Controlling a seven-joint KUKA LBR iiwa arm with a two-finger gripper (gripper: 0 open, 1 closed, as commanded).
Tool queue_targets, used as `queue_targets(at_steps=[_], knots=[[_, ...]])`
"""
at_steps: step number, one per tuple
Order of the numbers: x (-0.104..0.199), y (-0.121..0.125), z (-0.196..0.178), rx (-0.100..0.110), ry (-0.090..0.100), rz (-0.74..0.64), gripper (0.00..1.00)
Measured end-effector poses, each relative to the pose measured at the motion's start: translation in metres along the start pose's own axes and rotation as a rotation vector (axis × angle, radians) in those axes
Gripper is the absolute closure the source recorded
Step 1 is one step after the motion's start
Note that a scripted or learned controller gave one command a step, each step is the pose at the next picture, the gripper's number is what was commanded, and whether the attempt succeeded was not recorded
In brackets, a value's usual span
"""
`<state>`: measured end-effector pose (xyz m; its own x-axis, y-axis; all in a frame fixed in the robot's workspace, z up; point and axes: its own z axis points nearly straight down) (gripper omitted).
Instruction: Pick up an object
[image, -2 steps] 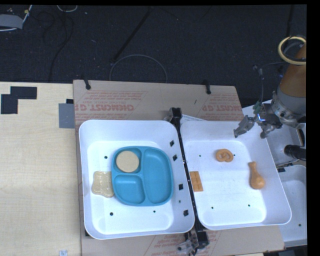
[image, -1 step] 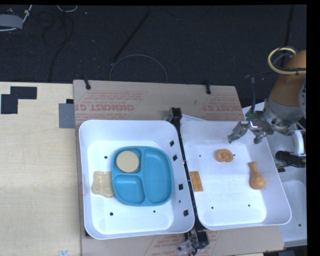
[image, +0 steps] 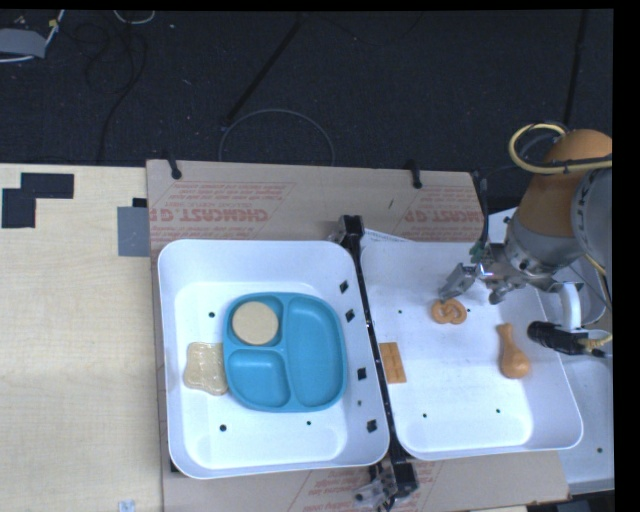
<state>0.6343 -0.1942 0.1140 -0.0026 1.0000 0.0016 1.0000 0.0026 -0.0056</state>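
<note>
Camera view, looking down on the surface (image: 80, 330). Two white bins side by side. Left bin (image: 190, 440) carries a blue divided tray (image: 305, 360); a round tan disc (image: 254, 322) sits in the tray's upper-left compartment. A pale, lumpy beige piece (image: 205, 367) lies on the bin floor touching the tray's left edge.

Right bin (image: 470, 420), taking the tray as landmark: all contents lie to the tray's right, past the divider between bins. A small orange ring-shaped item (image: 449, 312) sits roughly level with the tray's top. Farther right, an orange drumstick-shaped item (image: 512, 352) lies with its long axis nearly up-down in the frame, narrow end toward the top, bulbous end toward the bottom. A small flat orange-brown tag (image: 391, 362) lies just right of the divider, level with the tray's middle.

End effector (image: 472, 281) hangs just above and to the right of the ring item; fingers appear spread, nothing between them. Grey arm (image: 570, 215) enters from the right.
</note>
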Motion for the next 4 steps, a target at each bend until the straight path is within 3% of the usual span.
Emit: queue_targets(at_steps=[1,2,4], knots=[[0.001,0.0,0.028,-0.001,-0.001,-0.003,0.0],[0.001,0.001,0.016,-0.003,-0.002,-0.005,1.0],[-0.003,0.005,-0.112,-0.011,-0.003,0.0,1.0]])
